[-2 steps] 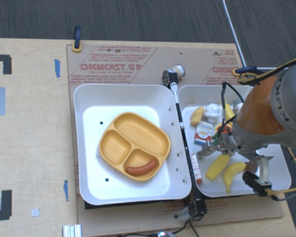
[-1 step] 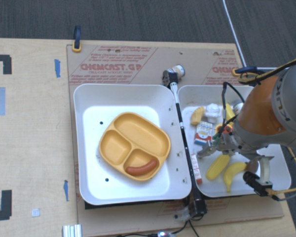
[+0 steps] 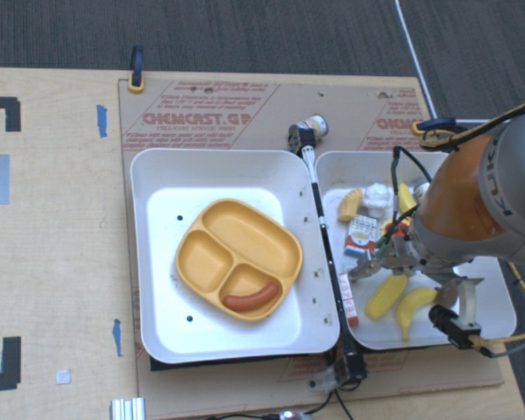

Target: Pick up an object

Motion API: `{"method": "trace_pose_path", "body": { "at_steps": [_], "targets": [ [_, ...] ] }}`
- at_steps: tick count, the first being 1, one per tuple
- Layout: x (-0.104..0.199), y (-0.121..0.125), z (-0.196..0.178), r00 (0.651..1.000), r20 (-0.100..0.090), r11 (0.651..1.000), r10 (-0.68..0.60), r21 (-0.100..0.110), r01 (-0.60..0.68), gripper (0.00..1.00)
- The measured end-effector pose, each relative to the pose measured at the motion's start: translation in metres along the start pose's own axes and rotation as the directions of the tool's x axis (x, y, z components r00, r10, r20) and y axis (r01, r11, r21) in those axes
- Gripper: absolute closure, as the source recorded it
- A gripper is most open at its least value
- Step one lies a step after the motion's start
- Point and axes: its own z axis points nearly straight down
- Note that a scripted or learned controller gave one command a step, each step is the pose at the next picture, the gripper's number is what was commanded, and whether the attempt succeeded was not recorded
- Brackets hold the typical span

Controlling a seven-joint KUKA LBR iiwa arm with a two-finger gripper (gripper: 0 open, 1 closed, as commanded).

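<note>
My gripper (image 3: 387,259) hangs low over the middle of the right bin (image 3: 499,322), below the orange-banded wrist (image 3: 455,201). It is right above a yellow banana-shaped piece (image 3: 384,297), with a second yellow piece (image 3: 414,307) beside that. Just left of the gripper lies a small red, white and blue carton (image 3: 361,234). A yellow corn-like piece (image 3: 350,204), a white lump (image 3: 378,197) and another yellow piece (image 3: 406,196) lie at the bin's back. The arm hides the bin's right half.
The left bin (image 3: 157,234) holds a yellow divided plate (image 3: 236,256) with a brown sausage (image 3: 252,298) in its near compartment. A thin red and white packet (image 3: 346,298) lies along the right bin's left wall. Black cables and clamps run between the bins.
</note>
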Motion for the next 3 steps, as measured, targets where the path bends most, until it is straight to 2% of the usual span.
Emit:
{"method": "trace_pose_path", "body": {
  "at_steps": [1,3],
  "targets": [
    [-0.003,0.005,0.000,1.000,-0.002,1.000,-0.001,0.002,0.001,0.00],
    [-0.002,-0.017,0.000,1.000,0.000,1.000,0.000,0.000,0.000,0.00]
  ]
}}
